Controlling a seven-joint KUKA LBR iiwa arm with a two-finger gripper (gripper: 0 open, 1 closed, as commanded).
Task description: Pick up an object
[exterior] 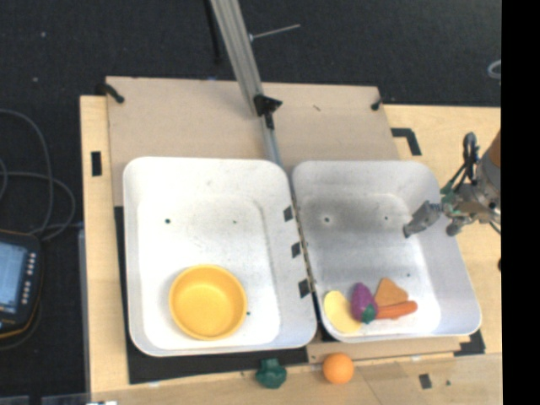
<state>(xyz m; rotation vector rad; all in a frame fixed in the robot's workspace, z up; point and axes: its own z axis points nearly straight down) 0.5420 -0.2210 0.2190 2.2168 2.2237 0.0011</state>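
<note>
the gripper [432, 219] hangs over the right bin's [354, 194] far right side, finger spacing impossible to tell, well apart from the toy carrot [396, 310] and purple eggplant [362, 300].

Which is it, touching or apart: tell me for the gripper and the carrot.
Apart. In the camera view the gripper hangs over the upper right of the right bin, while the carrot lies at the bin's lower edge, with bare white floor between them.
</note>
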